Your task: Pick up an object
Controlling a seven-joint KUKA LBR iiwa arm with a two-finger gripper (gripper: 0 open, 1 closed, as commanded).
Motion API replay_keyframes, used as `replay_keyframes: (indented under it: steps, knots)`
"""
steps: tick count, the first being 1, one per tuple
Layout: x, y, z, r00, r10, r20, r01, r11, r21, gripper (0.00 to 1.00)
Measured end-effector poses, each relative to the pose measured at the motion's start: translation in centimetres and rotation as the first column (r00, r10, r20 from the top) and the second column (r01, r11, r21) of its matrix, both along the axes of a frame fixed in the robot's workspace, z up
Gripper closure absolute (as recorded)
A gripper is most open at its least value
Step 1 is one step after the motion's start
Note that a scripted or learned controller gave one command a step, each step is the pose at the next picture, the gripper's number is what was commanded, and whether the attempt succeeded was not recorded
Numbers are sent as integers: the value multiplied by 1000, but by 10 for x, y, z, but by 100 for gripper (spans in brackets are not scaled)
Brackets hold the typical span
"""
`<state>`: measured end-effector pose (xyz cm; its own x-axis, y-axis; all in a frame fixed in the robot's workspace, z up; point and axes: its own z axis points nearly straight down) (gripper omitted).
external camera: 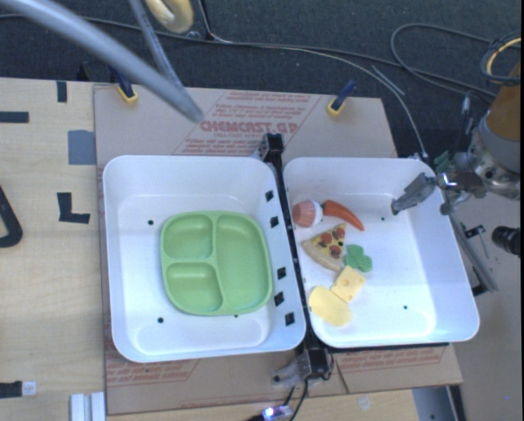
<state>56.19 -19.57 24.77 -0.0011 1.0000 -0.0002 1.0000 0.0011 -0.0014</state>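
At right edge of right bin (437,318), gripper (417,193) hangs over the rim, touching no toy; grasp state cannot be told. Pizza (326,246), carrot (343,214), cheese (348,283) lie clustered at bin's left.

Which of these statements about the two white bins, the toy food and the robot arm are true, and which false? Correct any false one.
1. The green tray lies in the left bin. True.
2. The pizza slice sits on the green tray. False: it lies in the right bin.
3. The carrot lies beside the pizza slice. True.
4. The gripper holds the carrot. False: it is near the right bin's far right rim, apart from the food.
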Motion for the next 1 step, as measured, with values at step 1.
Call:
replay_keyframes:
  steps: [1]
  knots:
    - [8,6,-52,1000,1,-3,-1,1000,0,0]
